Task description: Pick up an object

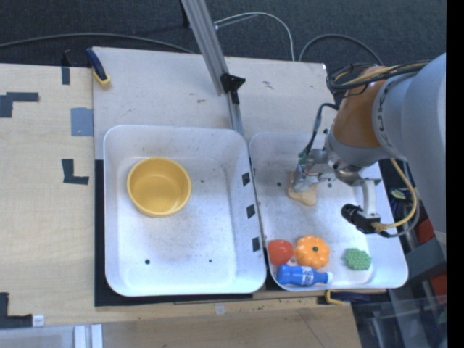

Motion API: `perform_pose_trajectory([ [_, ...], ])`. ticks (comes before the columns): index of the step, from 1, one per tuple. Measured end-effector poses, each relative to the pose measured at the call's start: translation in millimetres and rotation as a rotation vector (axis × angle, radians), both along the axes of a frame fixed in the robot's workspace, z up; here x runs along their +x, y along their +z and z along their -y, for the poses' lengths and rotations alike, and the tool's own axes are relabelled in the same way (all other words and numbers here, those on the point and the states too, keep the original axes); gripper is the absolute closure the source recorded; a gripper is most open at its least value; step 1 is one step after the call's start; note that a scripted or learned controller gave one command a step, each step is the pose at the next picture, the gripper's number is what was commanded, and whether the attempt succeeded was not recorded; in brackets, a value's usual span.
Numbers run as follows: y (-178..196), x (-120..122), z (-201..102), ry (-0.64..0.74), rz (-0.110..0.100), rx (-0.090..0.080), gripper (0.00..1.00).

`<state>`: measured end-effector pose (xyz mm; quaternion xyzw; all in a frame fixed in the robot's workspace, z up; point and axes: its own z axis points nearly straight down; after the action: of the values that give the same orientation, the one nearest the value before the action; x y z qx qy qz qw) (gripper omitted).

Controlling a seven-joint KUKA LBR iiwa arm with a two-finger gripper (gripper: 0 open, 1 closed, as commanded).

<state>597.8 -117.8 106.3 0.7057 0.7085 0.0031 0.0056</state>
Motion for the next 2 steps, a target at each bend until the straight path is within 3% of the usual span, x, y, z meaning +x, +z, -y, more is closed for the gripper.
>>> perform_pose_trajectory([
  [2, 96, 11, 5, -0.002, -0.008, 0.003, 1.0],
])
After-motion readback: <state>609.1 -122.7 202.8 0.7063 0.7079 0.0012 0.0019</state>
